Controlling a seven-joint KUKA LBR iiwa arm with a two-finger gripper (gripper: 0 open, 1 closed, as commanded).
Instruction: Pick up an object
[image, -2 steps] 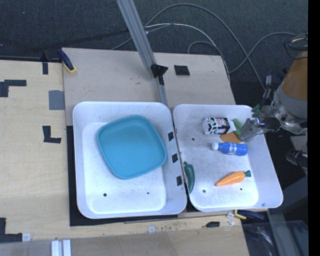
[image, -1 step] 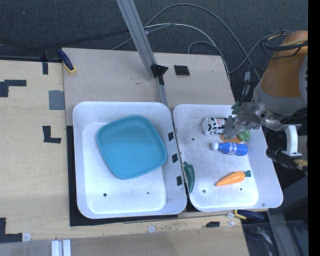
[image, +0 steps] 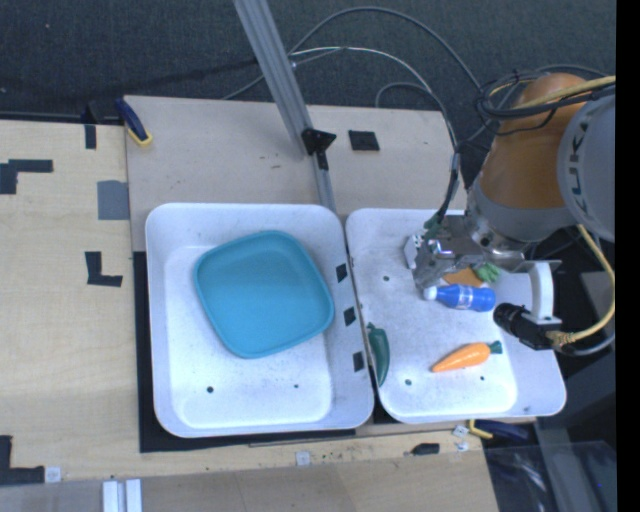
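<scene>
My gripper (image: 430, 268) hangs low over the upper part of the right bin (image: 400, 395), with the grey and orange arm reaching in from the right. A blue bottle (image: 464, 297) lies on its side just right of and below the gripper tip, very close to it. An orange and green item (image: 472, 275) is partly hidden under the wrist, just above the bottle. An orange toy carrot (image: 463, 357) with a green top lies further toward the front of the bin. A dark green pepper-like thing (image: 379, 350) rests at the bin's left rim.
The left bin (image: 185, 400) holds a blue square plate (image: 262, 292). A grey metal pole (image: 290, 95) slants down to the bench behind the bins. Cables loop above the right bin.
</scene>
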